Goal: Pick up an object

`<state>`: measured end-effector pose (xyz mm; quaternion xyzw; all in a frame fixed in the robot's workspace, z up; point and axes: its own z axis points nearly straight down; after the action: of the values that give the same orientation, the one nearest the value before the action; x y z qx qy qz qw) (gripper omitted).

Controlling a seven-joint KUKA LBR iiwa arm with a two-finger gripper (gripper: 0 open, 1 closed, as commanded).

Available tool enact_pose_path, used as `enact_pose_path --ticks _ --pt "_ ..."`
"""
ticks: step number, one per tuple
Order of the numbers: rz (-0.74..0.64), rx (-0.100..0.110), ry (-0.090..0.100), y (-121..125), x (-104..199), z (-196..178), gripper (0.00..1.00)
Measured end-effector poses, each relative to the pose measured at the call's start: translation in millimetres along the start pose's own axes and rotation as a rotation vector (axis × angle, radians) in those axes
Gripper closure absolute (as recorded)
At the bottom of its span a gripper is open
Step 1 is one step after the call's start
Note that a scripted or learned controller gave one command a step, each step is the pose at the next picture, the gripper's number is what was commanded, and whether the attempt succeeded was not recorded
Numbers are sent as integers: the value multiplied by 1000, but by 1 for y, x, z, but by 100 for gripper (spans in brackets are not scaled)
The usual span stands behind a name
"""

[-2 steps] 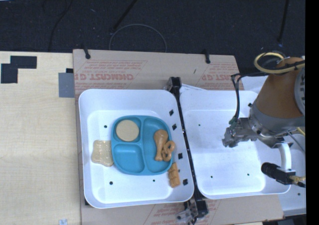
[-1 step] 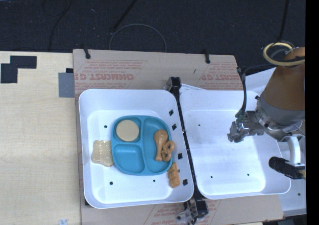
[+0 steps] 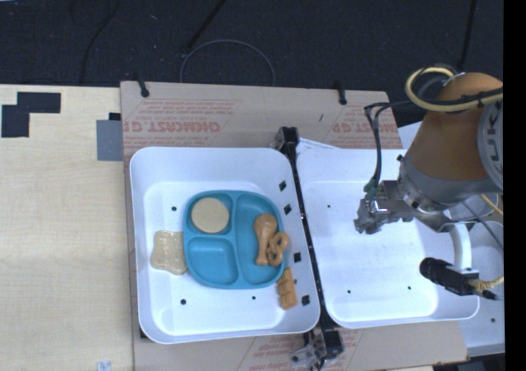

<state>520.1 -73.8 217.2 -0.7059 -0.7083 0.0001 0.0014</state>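
Observation:
A blue divided tray (image 3: 215, 266) lies in the left bin (image 3: 156, 172). A round tan cookie (image 3: 209, 215) sits in its upper compartment, and a brown pretzel-like piece (image 3: 269, 239) rests in its right compartment. A pale cracker (image 3: 168, 252) lies on the bin floor just left of the tray. A small orange-brown piece (image 3: 287, 288) lies by the tray's lower right corner. My gripper (image 3: 370, 217) hangs over the right bin (image 3: 345, 295), near its middle, well away from all the objects. Nothing shows between its fingers.
A black divider (image 3: 297, 221) runs between the two bins. The arm's orange and grey body (image 3: 452, 147) covers the right bin's far right side, with cables around it. Cardboard (image 3: 214, 114) lies under the bins, and a wooden bench top (image 3: 57, 229) spreads to the left.

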Motion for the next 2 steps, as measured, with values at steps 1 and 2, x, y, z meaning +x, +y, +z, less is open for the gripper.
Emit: enact_pose_path --ticks 1,2 --pt "-1 2 0 1 56 9 100" --pt "0 3 0 -4 99 6 100"
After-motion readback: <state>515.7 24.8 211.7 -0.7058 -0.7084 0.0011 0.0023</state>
